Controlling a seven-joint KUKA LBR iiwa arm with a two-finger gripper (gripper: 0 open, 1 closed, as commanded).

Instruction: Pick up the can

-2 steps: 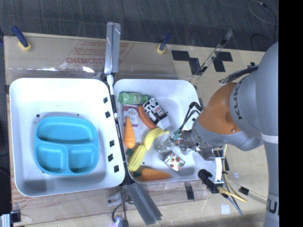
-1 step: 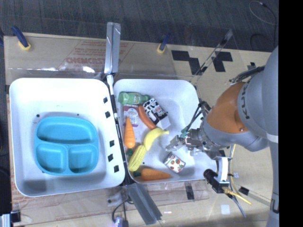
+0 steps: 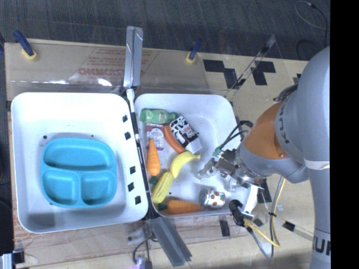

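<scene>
A blue tray (image 3: 79, 171) lies in the left bin (image 3: 22, 150). In the right bin (image 3: 221, 108), a carrot (image 3: 153, 157), corn (image 3: 162, 186) and banana (image 3: 182, 162) crowd the left side. The can (image 3: 213, 198) lies on its side near the front wall, just beside a second carrot (image 3: 182, 207). The gripper (image 3: 216, 167) hangs just above the can, not touching it; I cannot tell how its fingers stand.
</scene>
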